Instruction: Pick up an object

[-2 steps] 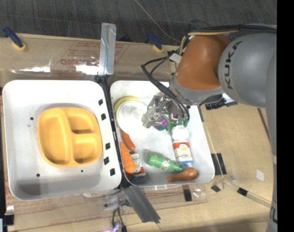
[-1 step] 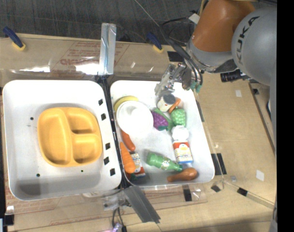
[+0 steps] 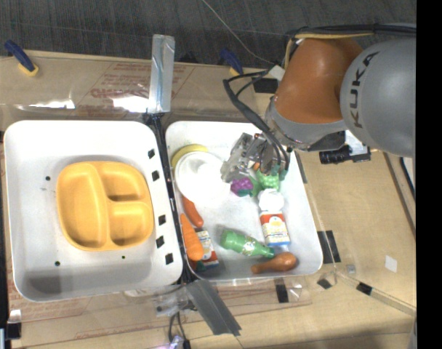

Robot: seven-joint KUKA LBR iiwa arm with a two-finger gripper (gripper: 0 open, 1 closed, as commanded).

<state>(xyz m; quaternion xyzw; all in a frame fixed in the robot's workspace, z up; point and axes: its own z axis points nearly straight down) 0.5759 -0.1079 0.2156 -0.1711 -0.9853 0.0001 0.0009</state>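
Note:
My gripper hangs over the upper middle of the right bin, reaching in from the right. A small purple object lies just below its tip, touching or nearly touching it. A green object sits right beside the purple one, partly under the wrist. A white bottle with an orange cap lies lower down. Near it are a green bottle and a brown drumstick-shaped piece. Two orange carrots lie along the bin's left wall.
A white cup with a yellow rim lies at the right bin's upper left. The left bin holds a yellow divided tray. Cables run from the wrist across the bench behind the bins.

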